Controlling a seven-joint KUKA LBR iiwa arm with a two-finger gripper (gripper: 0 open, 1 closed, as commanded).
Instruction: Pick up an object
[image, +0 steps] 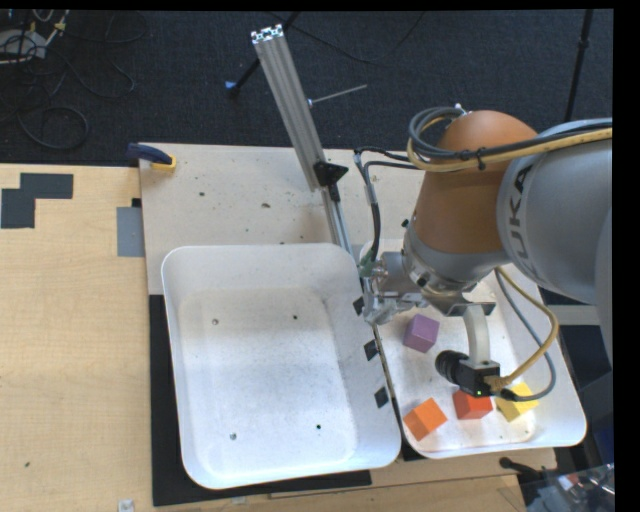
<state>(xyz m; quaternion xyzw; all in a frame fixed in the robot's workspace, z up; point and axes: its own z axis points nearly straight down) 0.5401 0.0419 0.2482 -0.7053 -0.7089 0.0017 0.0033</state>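
Several small blocks lie in the right bin: a purple cube near its middle, an orange cube at the front, a red cube beside it, and a yellow block partly hidden by a cable. My gripper hangs low at the right bin's left edge, just left of the purple cube and apart from it. The bulky wrist above hides much of it, and nothing shows held in it.
The left bin shows a bare, speckled floor. A slanted metal rail rises behind the bins. Black and yellow cables loop over the right bin's front right. A blue and yellow clamp sits at the bench's back left.
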